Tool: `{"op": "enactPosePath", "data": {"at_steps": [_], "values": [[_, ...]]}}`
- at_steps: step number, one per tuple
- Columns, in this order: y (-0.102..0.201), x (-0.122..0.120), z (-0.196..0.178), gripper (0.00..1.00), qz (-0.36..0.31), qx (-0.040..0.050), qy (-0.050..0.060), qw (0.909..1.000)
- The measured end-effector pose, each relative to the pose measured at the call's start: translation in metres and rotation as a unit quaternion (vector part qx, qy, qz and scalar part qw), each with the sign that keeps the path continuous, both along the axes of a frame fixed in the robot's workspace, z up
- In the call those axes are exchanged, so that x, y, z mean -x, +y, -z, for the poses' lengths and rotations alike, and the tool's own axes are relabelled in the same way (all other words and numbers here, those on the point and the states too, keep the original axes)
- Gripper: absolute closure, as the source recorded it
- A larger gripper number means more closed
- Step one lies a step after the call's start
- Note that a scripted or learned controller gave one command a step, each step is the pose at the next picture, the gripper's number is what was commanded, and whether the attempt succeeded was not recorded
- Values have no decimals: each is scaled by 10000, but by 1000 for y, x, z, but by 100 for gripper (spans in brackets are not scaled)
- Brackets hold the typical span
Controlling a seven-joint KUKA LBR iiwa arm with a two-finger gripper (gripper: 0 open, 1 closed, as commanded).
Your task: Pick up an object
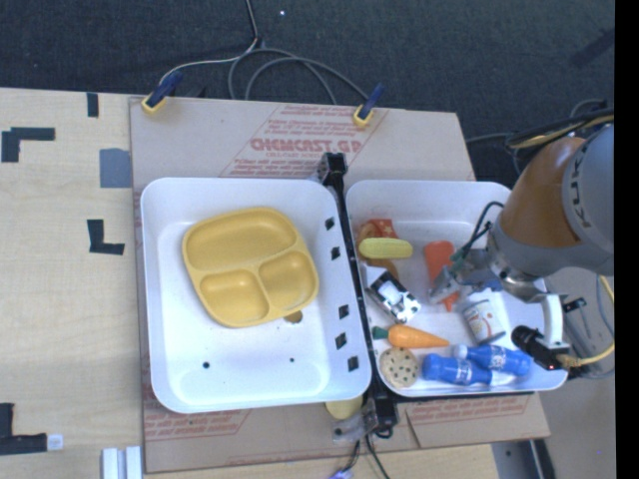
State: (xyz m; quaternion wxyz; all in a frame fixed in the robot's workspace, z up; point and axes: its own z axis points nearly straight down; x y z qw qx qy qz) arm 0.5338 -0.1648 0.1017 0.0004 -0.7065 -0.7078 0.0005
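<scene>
pincer [446, 285] low over right bin [419, 196]

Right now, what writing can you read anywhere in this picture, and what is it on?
"CHEMCAST GP": red print on the brown board under the bins; smaller red lines beneath are too blurred to read.
Blue bottle: white label, unreadable.
White cup: reddish marking, unreadable.
</scene>
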Motion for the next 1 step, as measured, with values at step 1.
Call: {"op": "enactPosePath", "data": {"at_steps": [1], "values": [[87, -10, -88, 100, -45, -14, -46, 10000]]}}
